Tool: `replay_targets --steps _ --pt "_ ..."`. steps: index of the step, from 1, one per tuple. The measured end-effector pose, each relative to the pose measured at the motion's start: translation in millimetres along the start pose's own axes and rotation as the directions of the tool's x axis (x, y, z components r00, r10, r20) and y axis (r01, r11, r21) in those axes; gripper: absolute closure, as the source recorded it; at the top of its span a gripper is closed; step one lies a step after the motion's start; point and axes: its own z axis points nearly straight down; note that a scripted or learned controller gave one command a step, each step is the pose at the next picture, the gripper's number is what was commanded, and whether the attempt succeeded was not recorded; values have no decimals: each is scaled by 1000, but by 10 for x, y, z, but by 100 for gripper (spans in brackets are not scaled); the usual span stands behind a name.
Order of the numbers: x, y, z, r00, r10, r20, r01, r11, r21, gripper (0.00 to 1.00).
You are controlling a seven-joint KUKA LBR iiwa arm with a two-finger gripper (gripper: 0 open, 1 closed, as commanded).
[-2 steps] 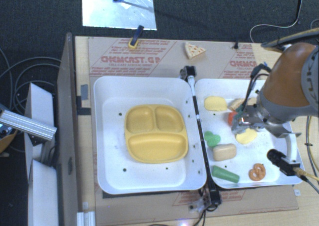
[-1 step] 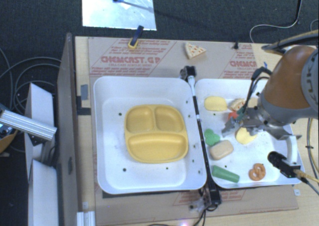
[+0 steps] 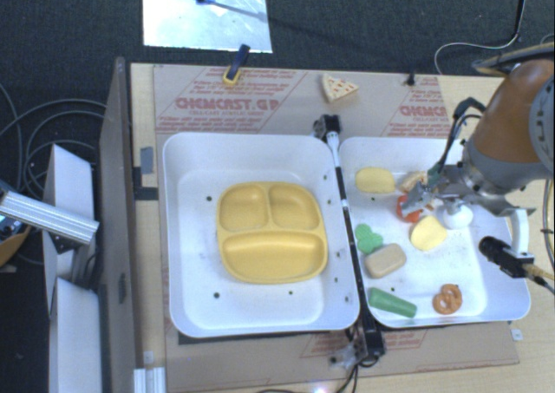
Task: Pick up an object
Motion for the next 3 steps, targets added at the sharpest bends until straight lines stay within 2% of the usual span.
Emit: replay_targets --steps 1,2,3 --pt "-197 -10 793 1000 -1 2 1 1000 -2 0" --pt "218 395 768 1000 -9 -2 9 1000 -2 0" --pt "192 382 666 1000 -8 -3 8 1000 -1 100"
